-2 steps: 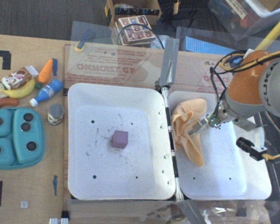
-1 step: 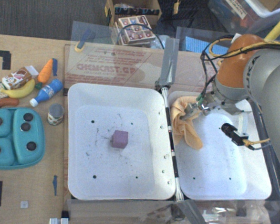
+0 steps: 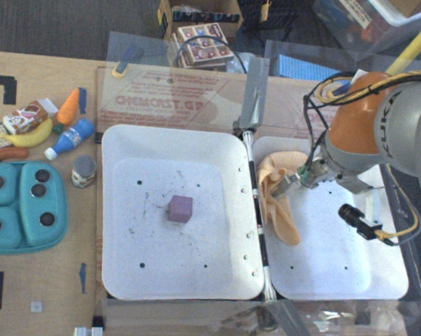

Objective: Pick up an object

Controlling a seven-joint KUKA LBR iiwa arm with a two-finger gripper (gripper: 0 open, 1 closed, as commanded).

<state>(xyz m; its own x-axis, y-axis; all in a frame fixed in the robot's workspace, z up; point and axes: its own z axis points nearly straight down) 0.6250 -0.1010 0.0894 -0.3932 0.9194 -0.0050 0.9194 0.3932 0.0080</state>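
The approach-and-grasp step was judged to be in hand. The pincer was seen low over the right bin, at the left part of it, with its tip resting at or just against the tan cloth. Whether its fingers stood apart or closed could not be told, since they were small in the view and merged with the folds; no cloth could be made out between them, so no hold was claimed.

The cloth was taken as the likeliest thing to be picked. It was found crumpled along the right bin's left wall, beside the divider between the two bins, with a bunched upper part near the pincer and a narrower tail trailing down toward the near side. It was pale tan, soft and limp in look, and it was judged likely to sag and slip unless a thick fold was caught.

A second candidate, a small purple cube, was seen lying alone near the middle of the left bin, well apart from the arm.

For the next move, a firm closing on the bunched fold was judged to be called for, followed by a straight lift clear of the bin wall. If only a thin edge were pinched, the cloth could be expected to drop out. The items on the tabletop to the left were not involved.
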